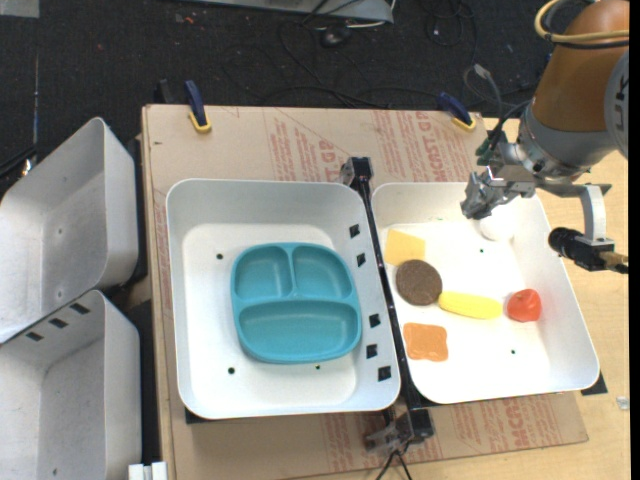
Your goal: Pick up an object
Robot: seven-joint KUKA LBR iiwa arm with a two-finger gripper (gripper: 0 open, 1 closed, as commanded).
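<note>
So I'm trying to grab something out of the right bin (575, 353) and working through how to do it cleanly. Nearest the camera in that bin there's the orange waffle-looking piece (426, 341), then the yellow banana-shaped thing (470, 305) with the red tomato (524, 306) just beside its right end, the brown cookie (418, 281) touching the pale yellow cheese wedge (404, 245), and furthest back a small white object (495, 228) sitting near the far wall. My gripper (484, 199) is hanging right over that white one, so I'm guessing that's the target. Honestly I can't tell from this angle whether the gripper is open or closed, and nothing is showing in its grasp, so I'm not calling it a grab. To do this well I'm thinking straight-down approach, centered on the white thing, since it looks round and could easily squirt sideways, and the bin wall behind it leaves little room back there. The left bin (190, 298) is just holding the teal divided plate (296, 302), not relevant here. As for my arm (580, 78), it's reaching in from the right, the orange band up high, wrist bending down and leftward over the far part of the right bin.
</note>
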